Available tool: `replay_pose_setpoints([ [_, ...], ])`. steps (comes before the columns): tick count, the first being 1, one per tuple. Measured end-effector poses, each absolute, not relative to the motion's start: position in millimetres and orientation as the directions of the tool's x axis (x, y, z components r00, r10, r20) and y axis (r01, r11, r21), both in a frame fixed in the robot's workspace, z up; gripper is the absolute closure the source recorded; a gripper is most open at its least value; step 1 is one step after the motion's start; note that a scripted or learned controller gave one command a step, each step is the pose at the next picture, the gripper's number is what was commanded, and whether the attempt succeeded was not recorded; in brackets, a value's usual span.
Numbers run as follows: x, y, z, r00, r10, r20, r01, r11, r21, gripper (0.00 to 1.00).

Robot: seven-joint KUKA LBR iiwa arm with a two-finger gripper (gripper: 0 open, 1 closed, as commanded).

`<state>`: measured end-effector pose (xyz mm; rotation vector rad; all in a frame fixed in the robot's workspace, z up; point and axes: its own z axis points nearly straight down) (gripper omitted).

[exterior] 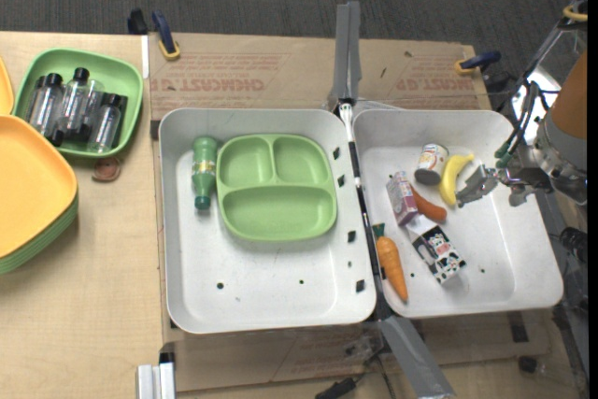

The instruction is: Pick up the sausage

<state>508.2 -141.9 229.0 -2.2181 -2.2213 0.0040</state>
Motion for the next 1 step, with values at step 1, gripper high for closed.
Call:
replay_pose_setpoints([
  [1,543.2,-160.3,170.2,0.312,0.95,-0.001,0.95,-0.312,-0.004,0.0],
])
